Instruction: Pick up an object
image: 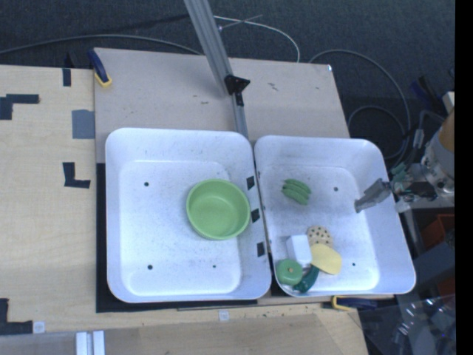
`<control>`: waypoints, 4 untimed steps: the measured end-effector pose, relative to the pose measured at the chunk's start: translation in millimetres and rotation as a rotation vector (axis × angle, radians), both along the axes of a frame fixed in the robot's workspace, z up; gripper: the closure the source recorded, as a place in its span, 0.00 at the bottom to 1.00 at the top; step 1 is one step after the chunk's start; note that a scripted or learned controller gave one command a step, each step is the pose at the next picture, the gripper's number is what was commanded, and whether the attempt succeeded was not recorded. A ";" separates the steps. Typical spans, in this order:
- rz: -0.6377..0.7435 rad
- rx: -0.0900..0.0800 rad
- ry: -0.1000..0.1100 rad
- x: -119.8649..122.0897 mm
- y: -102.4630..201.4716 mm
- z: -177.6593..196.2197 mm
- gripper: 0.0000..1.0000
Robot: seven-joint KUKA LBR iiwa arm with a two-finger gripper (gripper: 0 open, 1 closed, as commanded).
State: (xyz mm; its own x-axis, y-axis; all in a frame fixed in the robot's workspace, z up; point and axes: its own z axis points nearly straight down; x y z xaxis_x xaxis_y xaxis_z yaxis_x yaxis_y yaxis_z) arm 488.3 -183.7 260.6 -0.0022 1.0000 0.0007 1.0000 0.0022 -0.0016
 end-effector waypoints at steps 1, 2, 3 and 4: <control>0.000 0.000 0.000 0.0 -0.1 0.0 0.00; -0.001 0.000 0.004 4.4 -1.8 -45.2 0.00; -0.001 0.002 0.007 4.6 0.6 -109.6 0.00; -0.001 0.001 0.006 7.6 4.1 -154.6 0.00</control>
